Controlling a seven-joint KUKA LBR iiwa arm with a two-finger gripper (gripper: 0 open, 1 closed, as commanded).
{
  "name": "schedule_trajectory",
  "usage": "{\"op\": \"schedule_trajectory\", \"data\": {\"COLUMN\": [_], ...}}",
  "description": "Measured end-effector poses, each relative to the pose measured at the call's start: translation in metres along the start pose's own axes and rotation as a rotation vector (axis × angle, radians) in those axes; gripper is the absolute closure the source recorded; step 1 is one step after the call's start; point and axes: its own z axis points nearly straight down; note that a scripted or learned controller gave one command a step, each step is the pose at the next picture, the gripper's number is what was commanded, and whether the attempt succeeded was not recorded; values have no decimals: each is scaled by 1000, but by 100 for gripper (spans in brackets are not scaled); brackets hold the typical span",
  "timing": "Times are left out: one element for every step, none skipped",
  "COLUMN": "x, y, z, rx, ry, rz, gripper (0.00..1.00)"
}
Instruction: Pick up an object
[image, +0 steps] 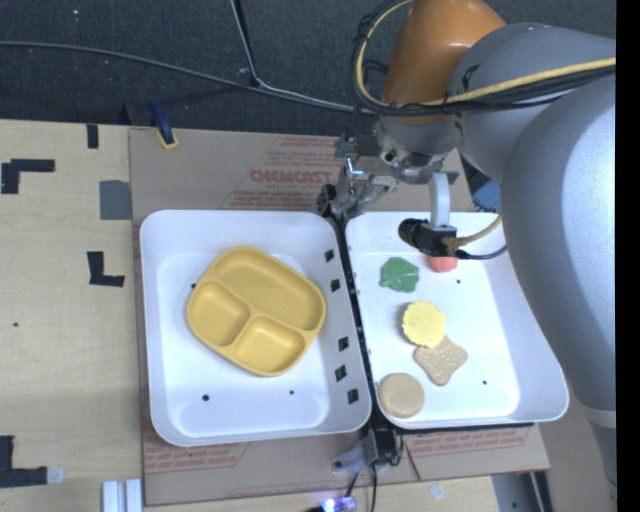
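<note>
Hand: the hand (348, 194) hangs over the far end of the ridge where the two bins meet, with no item under it. We cannot tell whether it is released or clenched, and we see nothing carried in it.
Where the things lie: the yellow three-compartment plastic plate (257, 310) lies flat in the left white bin (160, 250). The right white bin (520, 340) holds five small pieces. The green leaf-shaped piece (400, 274) and the small red piece (443, 264) are at the far end. The yellow round piece (423, 322), the tan lobed piece (441, 360) and the tan round disc (401, 394) run towards the near end.
Step in hand: we judge this to be the approach, with nothing chosen yet.
Doing it well: we would take the green leaf-shaped piece, as it lies near the hand and apart from its neighbours. We would come straight down and centred on it. The yellow round piece touches the tan lobed piece, so a grasp there could catch both.
Shapes: all the small pieces are low and flat. That leaves little edge to grip.
Plate: smooth, wide and raised at the rim. We think only its rim could be pinched.
Surfaces: the bins look glossy and slippery. They rest on a brown cardboard sheet (290, 165) on the pale wood table (60, 330).
</note>
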Motion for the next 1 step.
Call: {"op": "schedule_trajectory", "data": {"x": [56], "y": [-2], "z": [18], "rx": [3], "ry": [-1], "rz": [1], "gripper": [100]}}
